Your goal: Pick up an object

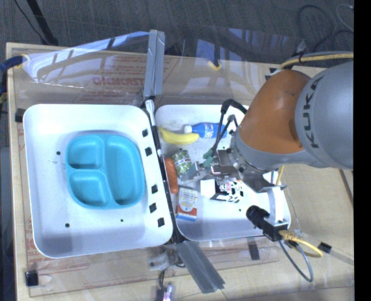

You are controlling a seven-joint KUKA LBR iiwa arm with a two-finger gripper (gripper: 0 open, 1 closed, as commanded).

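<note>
Step in hand: approach. The arm (298,121) hangs over the right bin (270,227), with the claw (222,168) low among the clutter; nothing appears lifted.
Claw state: cannot tell; the wrist hides it, and no item is visibly held.
Task's thing: candidates lie in the right bin, left of the claw.
Next move: judged to call for a clean descent on 1 item, then a straight lift.
Bins: 2, side by side on the counter (311,187).
Left bin (41,218): 1 blue divided tray (104,171).
Right bin: 1 banana (178,137), 1 blue bottle (205,130), 1 carrot (172,174), 1 small carton (187,204), 1 black-and-white item (230,192); the rest is too cluttered to count.
</note>
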